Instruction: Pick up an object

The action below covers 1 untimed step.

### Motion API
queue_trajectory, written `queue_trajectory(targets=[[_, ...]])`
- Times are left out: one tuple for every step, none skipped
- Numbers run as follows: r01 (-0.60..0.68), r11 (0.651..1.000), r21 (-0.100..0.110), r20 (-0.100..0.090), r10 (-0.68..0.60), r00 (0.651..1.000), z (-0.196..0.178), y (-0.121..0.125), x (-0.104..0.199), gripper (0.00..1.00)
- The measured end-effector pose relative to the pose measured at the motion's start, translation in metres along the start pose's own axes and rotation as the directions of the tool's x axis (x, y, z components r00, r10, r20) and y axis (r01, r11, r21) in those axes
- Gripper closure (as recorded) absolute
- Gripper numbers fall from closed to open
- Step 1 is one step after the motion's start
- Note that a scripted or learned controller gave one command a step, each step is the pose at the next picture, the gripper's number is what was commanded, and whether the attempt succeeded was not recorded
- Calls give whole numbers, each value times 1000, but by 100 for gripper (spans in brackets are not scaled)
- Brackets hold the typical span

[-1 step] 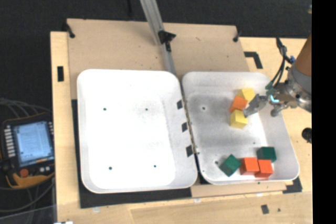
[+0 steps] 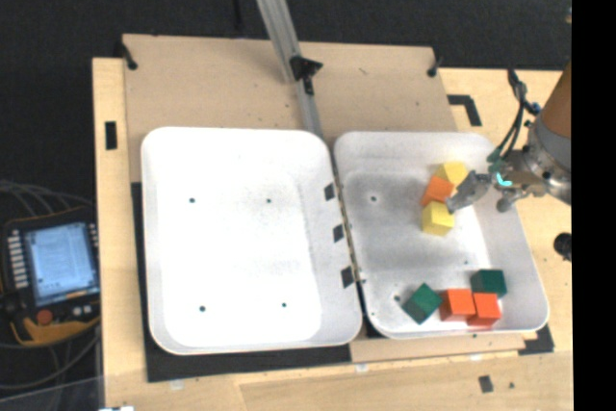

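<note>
1. The end effector, fingers spread and holding nothing, hovers in the right bin beside the orange block.
2. Approach step; next it likely must descend, straddle the block and close.

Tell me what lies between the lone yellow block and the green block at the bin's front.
Camera view: bare white bin floor lies between the yellow block and the green block.

**Arm reaching in from the right**

The arm came in at the right edge, wrist low and angled left. The gripper had its fingers spread apart, one finger pointing down-left, nothing between them.
</note>
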State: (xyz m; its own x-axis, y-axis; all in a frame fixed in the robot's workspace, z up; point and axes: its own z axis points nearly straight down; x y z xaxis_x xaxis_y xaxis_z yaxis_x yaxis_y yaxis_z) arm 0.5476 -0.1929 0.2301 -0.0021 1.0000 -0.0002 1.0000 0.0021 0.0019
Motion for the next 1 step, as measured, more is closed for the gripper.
queue_trajectory(targets=[[-3, 1000, 5, 1, 3, 1000, 44, -5, -6, 0]])
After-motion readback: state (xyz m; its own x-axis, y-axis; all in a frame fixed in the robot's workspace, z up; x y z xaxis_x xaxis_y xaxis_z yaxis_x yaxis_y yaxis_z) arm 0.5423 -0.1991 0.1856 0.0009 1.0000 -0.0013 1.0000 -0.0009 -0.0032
